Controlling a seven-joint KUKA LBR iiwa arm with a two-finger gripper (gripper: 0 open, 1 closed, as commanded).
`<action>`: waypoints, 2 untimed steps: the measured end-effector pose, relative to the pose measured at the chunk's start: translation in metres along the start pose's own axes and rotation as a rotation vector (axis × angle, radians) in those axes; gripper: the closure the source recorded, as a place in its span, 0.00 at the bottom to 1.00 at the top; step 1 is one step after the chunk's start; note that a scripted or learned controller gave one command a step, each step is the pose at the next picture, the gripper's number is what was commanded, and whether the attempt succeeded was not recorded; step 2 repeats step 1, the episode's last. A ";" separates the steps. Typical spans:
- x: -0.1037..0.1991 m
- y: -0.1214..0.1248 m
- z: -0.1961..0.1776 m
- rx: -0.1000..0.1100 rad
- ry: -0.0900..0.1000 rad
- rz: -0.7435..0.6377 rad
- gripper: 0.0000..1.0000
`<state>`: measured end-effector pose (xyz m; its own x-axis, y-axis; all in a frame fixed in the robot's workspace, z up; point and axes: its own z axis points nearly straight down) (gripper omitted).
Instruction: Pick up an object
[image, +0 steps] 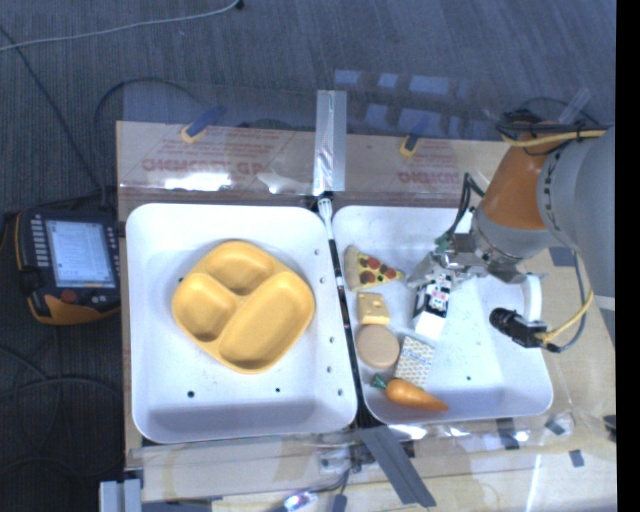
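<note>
Camera view shows the job as not done yet, as far as I can tell: nothing is lifted, and every toy lies down flat in its bin. Far left, off the surface, a handheld screen (68, 262) with an orange rim sits on the dark carpet floor (60, 90), with black cables trailing near it. Next comes the left bin (150, 400), which holds a yellow tray (243, 304) with three dips in it. A silver strip (330, 140) runs along the back of the surface between the two bins. The right bin (500, 385) holds the small toys near its left wall: a pizza slice (371, 269) at the back, then a cheese block (373, 306), a round cookie (378, 346), a cracker (415, 362) and a carrot (410, 395) at the front edge. A small black and white box (434, 305) lies just right of the cheese. The gripper (447, 266) hangs right over the back end of that box, so I think the box is the thing it wants. I cannot tell if the fingers are apart or together, or if they touch the box. Grabbing and lifting are what is left. The surface is brown board with tape at its back edge.
</note>
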<state>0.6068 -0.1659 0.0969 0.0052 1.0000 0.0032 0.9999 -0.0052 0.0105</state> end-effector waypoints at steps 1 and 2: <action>0.088 0.019 -0.084 0.016 -0.006 0.206 1.00; 0.088 0.019 -0.084 0.016 -0.006 0.206 1.00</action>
